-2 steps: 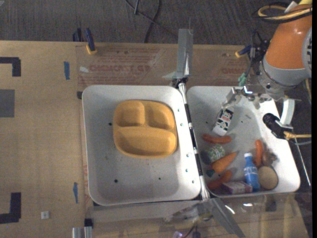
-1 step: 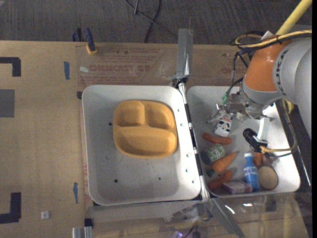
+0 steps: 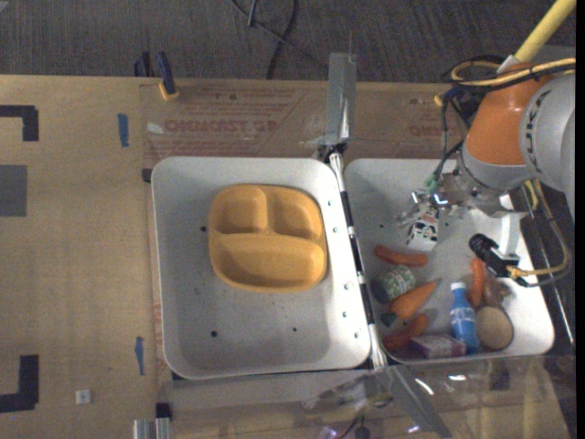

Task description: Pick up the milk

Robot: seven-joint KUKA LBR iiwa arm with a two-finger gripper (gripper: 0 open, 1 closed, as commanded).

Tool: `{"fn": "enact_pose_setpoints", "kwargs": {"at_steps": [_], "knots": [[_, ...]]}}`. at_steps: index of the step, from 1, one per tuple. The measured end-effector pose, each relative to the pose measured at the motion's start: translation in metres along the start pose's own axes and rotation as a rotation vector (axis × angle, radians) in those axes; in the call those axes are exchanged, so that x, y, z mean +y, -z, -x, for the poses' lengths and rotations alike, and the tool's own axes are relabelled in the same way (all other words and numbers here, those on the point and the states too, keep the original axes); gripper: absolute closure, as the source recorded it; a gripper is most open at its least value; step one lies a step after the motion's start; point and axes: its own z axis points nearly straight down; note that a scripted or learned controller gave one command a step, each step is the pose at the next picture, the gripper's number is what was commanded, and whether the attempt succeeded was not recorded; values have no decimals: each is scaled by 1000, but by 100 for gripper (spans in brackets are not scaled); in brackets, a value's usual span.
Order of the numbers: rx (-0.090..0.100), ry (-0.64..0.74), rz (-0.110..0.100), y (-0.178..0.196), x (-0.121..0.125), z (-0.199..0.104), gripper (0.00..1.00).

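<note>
The small white milk carton with dark printing [image 3: 422,232] sits at centre right of the frame, in the upper part of the right-hand shallow white bin [image 3: 366,186], apparently resting on the bin floor rather than lifted. The two-finger metal gripper [image 3: 428,201] hangs directly over it, its tips just above or touching the carton's top; whether it is open or closed I cannot tell. So the approach looks done, while the grasp and lift seem to remain.

The grey arm with its orange band [image 3: 507,122] reaches in from the upper right, wrist bent down towards the carton.

Just below the carton lies a red-orange sausage-shaped toy [image 3: 400,256], then an orange carrot [image 3: 416,298] and a blue-capped bottle [image 3: 462,316]. The left bin [image 3: 174,273] holds a yellow divided plastic tray [image 3: 267,237].
</note>
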Motion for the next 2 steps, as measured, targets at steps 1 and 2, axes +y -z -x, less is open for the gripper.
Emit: {"fn": "enact_pose_setpoints", "kwargs": {"at_steps": [1, 2], "knots": [[-1, -2, 5, 12, 1, 1, 100], [1, 288, -1, 136, 33, -94, 100]]}}
